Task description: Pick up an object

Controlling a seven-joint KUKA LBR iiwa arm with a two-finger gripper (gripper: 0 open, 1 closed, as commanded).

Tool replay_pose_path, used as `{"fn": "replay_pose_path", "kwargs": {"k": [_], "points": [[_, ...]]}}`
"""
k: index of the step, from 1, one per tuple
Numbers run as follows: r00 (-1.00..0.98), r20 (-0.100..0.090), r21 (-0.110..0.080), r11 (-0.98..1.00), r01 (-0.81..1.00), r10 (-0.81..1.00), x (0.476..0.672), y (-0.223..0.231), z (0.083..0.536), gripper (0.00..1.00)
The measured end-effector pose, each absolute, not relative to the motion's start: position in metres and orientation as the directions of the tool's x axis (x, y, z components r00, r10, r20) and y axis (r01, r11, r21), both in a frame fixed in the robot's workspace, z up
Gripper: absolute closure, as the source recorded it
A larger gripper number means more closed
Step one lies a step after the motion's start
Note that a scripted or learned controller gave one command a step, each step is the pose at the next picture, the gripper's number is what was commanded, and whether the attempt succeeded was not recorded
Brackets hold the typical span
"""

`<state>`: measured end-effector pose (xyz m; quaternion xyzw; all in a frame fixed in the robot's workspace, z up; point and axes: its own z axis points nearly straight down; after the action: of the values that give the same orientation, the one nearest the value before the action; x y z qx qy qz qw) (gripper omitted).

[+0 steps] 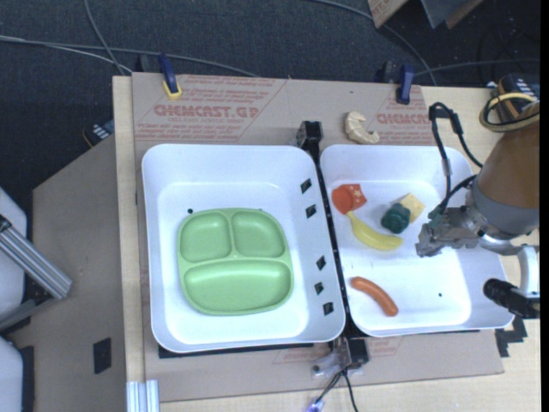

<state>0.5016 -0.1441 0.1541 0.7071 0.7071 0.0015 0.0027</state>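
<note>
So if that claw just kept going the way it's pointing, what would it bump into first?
Probably the dark green toy beside the yellow block: the gripper points left across the right bin. If it is angled downward, it might meet the bin floor first; depth is unclear.

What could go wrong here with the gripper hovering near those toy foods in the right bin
The gripper sits just right of a tight cluster: the yellow block touches the dark green piece, and the banana lies beside them. A descent might nudge one piece away or catch two together. The gripper is also close to the right bin wall side where cables trail, so a snag seems possible.
</note>
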Motion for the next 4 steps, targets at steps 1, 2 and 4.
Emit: {"fn": "replay_pose_path", "kwargs": {"k": [1,2,4], "points": [[-0.001,-0.001,0.006,0.001,1.0,1.0,0.503,-0.143,0.197,1.0],[-0.002,-0.001,0.005,0.002,1.0,1.0,0.501,-0.138,0.242,1.0],[-0.006,0.003,-0.003,0.006,1.0,1.0,0.515,-0.024,0.233,1.0]]}}
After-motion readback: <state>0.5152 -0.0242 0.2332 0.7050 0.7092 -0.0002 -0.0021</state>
